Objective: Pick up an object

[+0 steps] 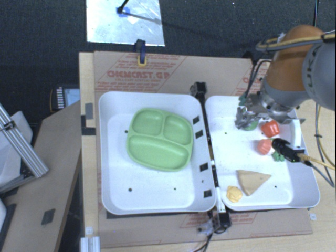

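Two white bins sit side by side on the bench. The left bin [113,161] carries just one thing, a green plate [159,139] with three compartments. It lies flat near the middle, a little toward the far edge.

The right bin [226,156] has four small things in it. Two are red. The brighter red piece [271,128] lies in the far half toward the right edge. The orange-red piece [264,146] sits just beside it on the near side. A single tan wedge [253,181] lies flat toward the near edge, and one yellow lump [234,194] sits by the wedge's left end, close to the near left corner.

The arm [294,62] reaches in over the far right corner of the right bin. Its gripper [245,121] is down low in the far half of that bin, just left of the brighter red piece, with a scrap of green showing between them. From here I cannot tell whether the gripper is wide or narrow, nor whether it has hold of anything.
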Controlling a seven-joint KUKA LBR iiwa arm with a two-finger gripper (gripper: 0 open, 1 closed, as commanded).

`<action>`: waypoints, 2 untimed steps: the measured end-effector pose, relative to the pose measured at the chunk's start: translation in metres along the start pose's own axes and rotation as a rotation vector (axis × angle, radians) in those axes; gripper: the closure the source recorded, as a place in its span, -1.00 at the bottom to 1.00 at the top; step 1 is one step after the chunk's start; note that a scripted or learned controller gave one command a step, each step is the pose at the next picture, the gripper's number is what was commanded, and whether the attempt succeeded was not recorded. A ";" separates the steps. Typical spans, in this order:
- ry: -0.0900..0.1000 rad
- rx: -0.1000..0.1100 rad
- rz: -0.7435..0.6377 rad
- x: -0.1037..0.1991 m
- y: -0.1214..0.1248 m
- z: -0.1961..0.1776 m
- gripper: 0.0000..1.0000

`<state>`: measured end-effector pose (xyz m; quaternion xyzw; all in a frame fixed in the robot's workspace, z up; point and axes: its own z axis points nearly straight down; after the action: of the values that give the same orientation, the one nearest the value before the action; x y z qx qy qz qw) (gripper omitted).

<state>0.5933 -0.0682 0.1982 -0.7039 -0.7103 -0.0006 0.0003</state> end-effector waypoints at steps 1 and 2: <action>0.000 0.000 0.000 0.054 -0.018 -0.016 1.00; 0.000 0.000 0.001 0.095 -0.035 -0.026 1.00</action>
<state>0.5575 0.0269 0.2245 -0.7042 -0.7100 -0.0005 0.0005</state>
